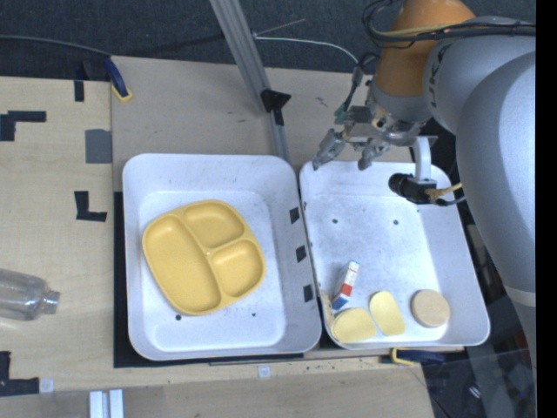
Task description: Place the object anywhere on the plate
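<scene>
Distance is the whole matter here: my tool (348, 151) hangs at the far edge of the right bin (452, 233), while everything worth picking lies along that bin's near edge, well apart from it. The fingers stand apart with nothing between them.

The task does not name its object, so I judge it to be one of the small things in that near strip: a little tube (347, 285) with red and blue on it, two pale yellow pieces (370, 319) just beside one another, and a round tan disc (430, 307) to their right. The tube's long axis runs roughly from near to far, tipped a little to the right at its far end, so I would want my fingers to close across that line.

The yellow plate (202, 254), split into three compartments, sits in the left bin (139, 190), and none of these things is on it. From the tube, the plate lies to the left, over the two bin walls that meet in the middle.

My tool is about equally far from plate and tube, but the pick must come first. A clear bottle (24, 296) lies on the worktop (52, 198), well left of both bins.
</scene>
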You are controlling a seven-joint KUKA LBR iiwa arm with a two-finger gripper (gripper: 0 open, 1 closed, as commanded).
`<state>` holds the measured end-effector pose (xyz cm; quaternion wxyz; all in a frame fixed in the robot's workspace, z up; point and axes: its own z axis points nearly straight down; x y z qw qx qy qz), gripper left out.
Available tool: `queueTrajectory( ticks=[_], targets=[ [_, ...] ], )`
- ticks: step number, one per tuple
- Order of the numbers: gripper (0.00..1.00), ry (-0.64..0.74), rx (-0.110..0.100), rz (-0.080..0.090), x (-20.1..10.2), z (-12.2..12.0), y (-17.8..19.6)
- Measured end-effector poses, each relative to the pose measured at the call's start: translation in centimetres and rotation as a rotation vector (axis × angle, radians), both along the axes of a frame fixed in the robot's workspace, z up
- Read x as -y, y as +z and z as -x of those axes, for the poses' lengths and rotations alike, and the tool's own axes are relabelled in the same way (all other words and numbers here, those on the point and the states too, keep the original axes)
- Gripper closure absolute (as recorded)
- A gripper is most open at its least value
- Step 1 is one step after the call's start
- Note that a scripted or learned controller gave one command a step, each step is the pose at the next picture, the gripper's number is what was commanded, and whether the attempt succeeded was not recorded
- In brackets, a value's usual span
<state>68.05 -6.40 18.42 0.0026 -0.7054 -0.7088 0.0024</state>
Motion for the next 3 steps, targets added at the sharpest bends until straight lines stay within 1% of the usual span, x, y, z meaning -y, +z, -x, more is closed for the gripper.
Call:
queueTrajectory(
  ticks=[1, 2, 3],
  targets=[
    [0.00, 0.003, 0.005, -0.002, -6.9, 0.0, 0.4],
    [0.00, 0.002, 0.006, -0.001, -12.2, 0.0, 0.4],
    [0.00, -0.008, 0.005, 0.003, -6.2, 0.0, 0.4]
  ],
)
